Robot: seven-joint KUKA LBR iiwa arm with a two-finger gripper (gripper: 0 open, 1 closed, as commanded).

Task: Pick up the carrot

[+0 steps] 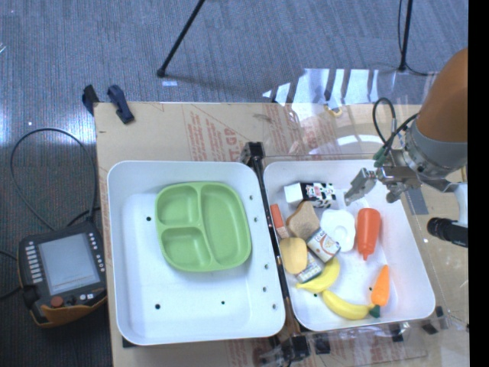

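The carrot (380, 284) is orange with a green stub at its lower end. It lies near the front right corner of the right bin (422, 270), tilted slightly. My gripper (377, 189) hovers over the back of that bin, well behind the carrot and just above an orange bottle (367, 232). Its fingers (357, 186) are spread open with nothing between them.
The right bin also holds two bananas (338, 290), a potato (293, 254), a bread slice (303, 220), a milk carton (317, 194), a white lid (341, 226) and small cartons (324, 245). A green divided plate (204, 225) sits in the left bin (137, 281).
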